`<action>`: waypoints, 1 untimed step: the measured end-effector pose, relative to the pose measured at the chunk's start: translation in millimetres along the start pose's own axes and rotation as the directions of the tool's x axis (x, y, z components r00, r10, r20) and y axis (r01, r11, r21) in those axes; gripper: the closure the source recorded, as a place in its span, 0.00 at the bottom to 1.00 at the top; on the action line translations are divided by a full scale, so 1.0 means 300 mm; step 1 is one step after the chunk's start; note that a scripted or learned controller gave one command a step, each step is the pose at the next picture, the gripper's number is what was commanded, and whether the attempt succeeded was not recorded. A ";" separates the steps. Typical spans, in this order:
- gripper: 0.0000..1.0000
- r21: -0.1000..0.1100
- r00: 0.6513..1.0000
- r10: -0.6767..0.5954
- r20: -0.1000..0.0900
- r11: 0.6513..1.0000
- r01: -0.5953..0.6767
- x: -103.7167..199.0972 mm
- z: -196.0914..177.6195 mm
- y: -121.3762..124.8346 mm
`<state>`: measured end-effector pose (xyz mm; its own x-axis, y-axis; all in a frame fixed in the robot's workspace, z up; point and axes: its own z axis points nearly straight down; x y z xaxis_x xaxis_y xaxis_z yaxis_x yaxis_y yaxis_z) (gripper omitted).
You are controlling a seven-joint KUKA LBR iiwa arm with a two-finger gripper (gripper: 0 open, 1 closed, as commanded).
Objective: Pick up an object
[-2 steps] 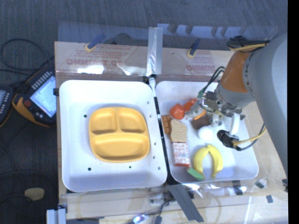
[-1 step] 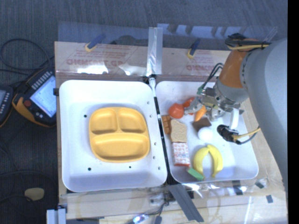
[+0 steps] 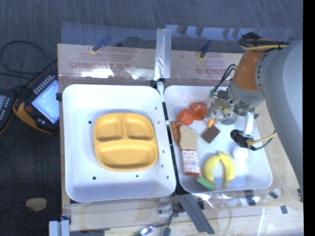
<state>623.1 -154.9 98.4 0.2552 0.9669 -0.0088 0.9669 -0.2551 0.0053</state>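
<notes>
You have the left bin [image 3: 74, 181] on the bench's left half, and a yellow divided plate [image 3: 126, 140] lies flat in its middle, its two small compartments toward the bin's far edge and the long one toward the near edge. Along the bench's far edge you see a clear plastic sheet [image 3: 123, 65], with one blue clip [image 3: 100, 44] above the left bin and another blue clip [image 3: 203, 51] further right. Off the bench's left edge, a handheld pendant [image 3: 42, 104] with a lit screen lies on the grey carpet [image 3: 147, 4], a black cable [image 3: 10, 50] looping beyond it. Near the bench's near left corner, a small tan lump [image 3: 36, 203] sits on the carpet.
</notes>
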 end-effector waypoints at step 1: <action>1.00 0.024 0.878 -0.478 -0.013 0.878 0.479 -0.039 -0.217 0.070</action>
<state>640.2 -170.8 163.6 -0.2386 0.9711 0.0026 0.9708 0.2386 -0.0234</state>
